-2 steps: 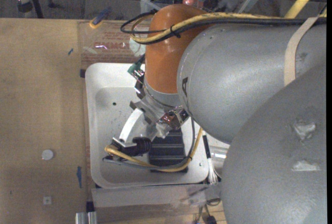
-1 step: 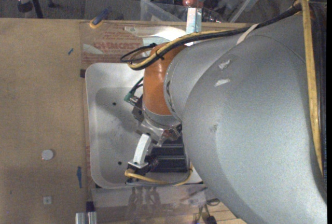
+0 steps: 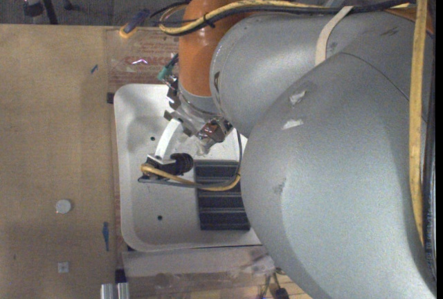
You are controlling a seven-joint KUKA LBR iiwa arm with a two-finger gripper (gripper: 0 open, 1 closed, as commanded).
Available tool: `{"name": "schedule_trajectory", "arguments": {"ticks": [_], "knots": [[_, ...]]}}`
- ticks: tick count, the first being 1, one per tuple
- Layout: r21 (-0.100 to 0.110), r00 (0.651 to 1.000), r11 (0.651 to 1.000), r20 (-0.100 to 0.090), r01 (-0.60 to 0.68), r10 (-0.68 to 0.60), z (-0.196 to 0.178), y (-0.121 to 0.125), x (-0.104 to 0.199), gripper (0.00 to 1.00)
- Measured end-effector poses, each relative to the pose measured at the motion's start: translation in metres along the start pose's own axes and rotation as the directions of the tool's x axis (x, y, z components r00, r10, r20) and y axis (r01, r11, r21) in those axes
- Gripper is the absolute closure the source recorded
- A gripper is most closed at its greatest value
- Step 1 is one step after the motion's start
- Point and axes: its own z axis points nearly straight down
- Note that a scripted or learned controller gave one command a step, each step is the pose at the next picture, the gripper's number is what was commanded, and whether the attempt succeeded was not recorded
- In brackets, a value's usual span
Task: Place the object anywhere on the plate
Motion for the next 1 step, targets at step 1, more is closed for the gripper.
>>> {"name": "schedule_trajectory", "arguments": {"ticks": [1], "knots": [[0.003, 0.981, 0.981, 0.002, 0.193, -0.193, -0.0695, -0.0118, -0.0718, 1.0]]}}
